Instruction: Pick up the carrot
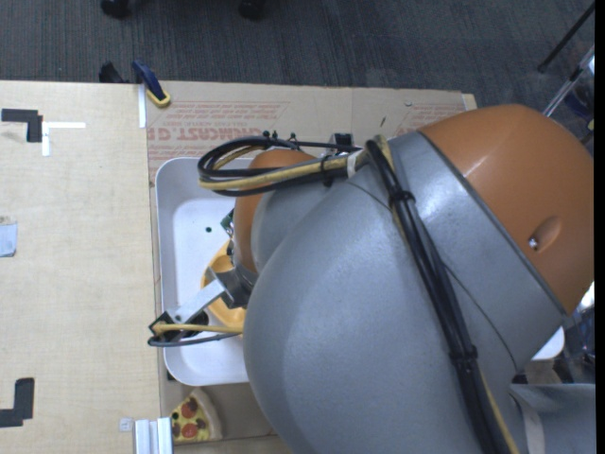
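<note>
Because the grey arm (397, 329) covers most of the white bin (180, 282), the gripper cannot be judged, nor can the carrot be placed with certainty; a yellow-orange scrap (220, 268) shows near the bin's left wall. A carrot should be stiff, light, smooth: grasp mid-length.

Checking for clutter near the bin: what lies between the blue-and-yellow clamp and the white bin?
Just cardboard with red print spans the stretch between the clamp and the bin, seen in the camera view.
</note>
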Available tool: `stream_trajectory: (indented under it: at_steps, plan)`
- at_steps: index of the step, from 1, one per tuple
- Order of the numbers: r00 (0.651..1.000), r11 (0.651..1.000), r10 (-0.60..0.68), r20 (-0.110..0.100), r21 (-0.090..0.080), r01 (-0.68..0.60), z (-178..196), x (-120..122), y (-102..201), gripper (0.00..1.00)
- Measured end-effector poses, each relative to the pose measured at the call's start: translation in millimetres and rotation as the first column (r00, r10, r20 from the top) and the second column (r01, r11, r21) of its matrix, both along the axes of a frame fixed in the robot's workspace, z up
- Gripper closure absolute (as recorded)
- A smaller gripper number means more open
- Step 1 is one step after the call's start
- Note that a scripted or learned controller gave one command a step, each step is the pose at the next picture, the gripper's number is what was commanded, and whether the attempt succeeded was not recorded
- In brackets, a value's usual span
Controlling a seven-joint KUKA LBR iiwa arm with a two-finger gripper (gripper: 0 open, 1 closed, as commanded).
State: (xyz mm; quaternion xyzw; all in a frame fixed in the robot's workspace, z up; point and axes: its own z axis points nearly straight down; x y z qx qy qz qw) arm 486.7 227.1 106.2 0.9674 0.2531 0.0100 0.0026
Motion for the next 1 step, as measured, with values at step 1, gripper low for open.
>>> stream_trajectory:
  at_steps: [1]
  plan:
    - [0.817, 0.817, 0.577, -0.018, -0.009, -0.577, -8.6, -4.2, -4.8, 1.00]
